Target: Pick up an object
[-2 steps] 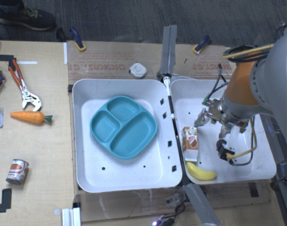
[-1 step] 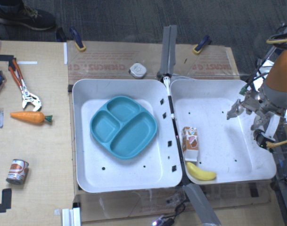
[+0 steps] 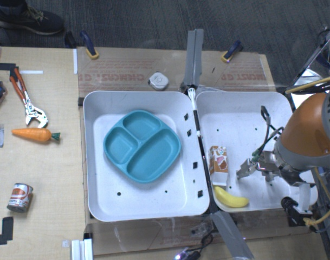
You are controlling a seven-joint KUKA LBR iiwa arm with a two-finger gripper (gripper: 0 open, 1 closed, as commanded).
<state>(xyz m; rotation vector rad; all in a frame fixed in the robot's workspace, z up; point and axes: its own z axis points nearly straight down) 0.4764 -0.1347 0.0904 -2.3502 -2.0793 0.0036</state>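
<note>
Landmark = divider (image 3: 196, 140) btw the two bins.

Far left of divider, on the bench outside the bins: wrench (image 3: 27, 103), carrot (image 3: 33, 135) below it, small can (image 3: 19, 196) lower down. All well clear of the arm, no part in this pick.

Just left of divider: left bin (image 3: 94, 161) w/ a teal sectioned plate (image 3: 142, 145) lying flat in its middle. Not in the way, since the arm works on the other side.

Just right of divider, in the right bin (image 3: 246, 112): a small carton (image 3: 219, 160) lying flat, and a banana (image 3: 230, 197) just below it by the front wall. These are the likely pick targets; both sit close to the divider and near each other.

Further right of divider: gripper (image 3: 246, 170), low in the right bin, pointing toward the carton and banana but apart from both. Nothing sits btw its fingers; whether jaws are spread or closed I can't tell, too blurred and small.

Risks, as I judge them:
- carton and banana nearly touch, so a close on one may nudge or catch the other.
- both lie close to divider and front wall, so a finger may hit the wall before it gets round the obj.
- banana is round and smooth, so it may roll or squirt out of a shallow pinch.
- carton lies flat, so fingers may skate over the top w/o grip.
- loose cables (image 3: 267, 124) by the wrist could snag on the bin rim.
</note>
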